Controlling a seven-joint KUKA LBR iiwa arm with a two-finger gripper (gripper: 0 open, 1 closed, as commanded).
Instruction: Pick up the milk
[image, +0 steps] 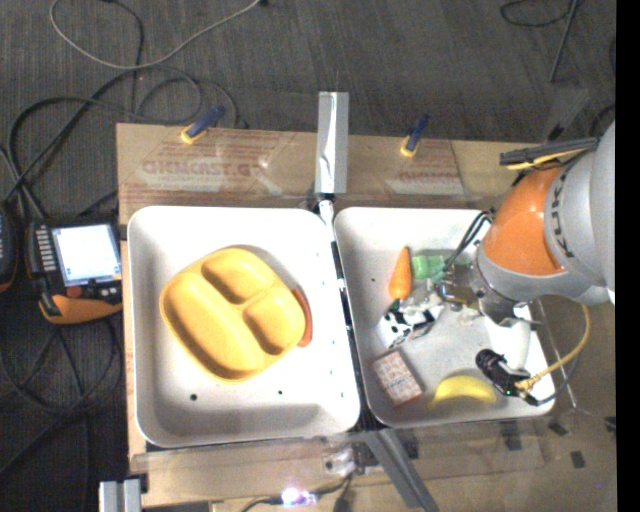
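Above the bench, two shallow white plastic bins are seen side by side: the left bin (150, 400) and the right bin (365, 330). The grey KUKA arm with orange band (535, 235) is reached in from the right, over the right bin's upper right part. A large yellow three-compartment plastic tray (235, 310) is laid in the left bin, w/ something orange-red just glimpsed at its right edge.

In the right bin, a yellow toy banana (462, 390) is placed near the front wall; a small pinkish patterned box (398, 377) is set to its left; an orange toy carrot (400, 272) is stood near the top, w/ a small green block (428, 266) just beside it.

The task's thing, a small black-and-white cow-patterned milk carton (408, 320), is found approx. mid-bin, between carrot and box. The gripper (452, 290) is judged to be just up and right of it, near but apparently not around it. Jaw state: cannot be told, the tip being lost in dark cabling and shadow. No item is seen held.

Step in hand: judged as the approach, pre-grasp. Next move calls for the gripper to be shifted down-left and centred over the carton, then lowered and closed w/o the carrot or green block being knocked.
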